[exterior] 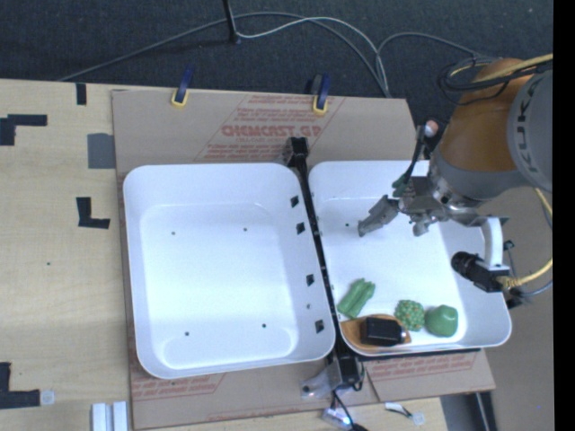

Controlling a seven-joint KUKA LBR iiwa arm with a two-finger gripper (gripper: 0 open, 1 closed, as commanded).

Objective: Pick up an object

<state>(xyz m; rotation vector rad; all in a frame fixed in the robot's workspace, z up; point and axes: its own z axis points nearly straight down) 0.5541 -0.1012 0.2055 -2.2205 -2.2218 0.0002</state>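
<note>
Tool point(396, 220) above right bin point(395, 182), open-fingered, nothing between.

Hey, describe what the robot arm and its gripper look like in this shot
The arm is bulky and rounded, grey with a broad orange band above the wrist and dark lettering on the grey shell. Black and pale cables loop over its top. The gripper is grey metal with two slim prongs, and a black cylindrical part sits on a white bracket beside it.
</note>
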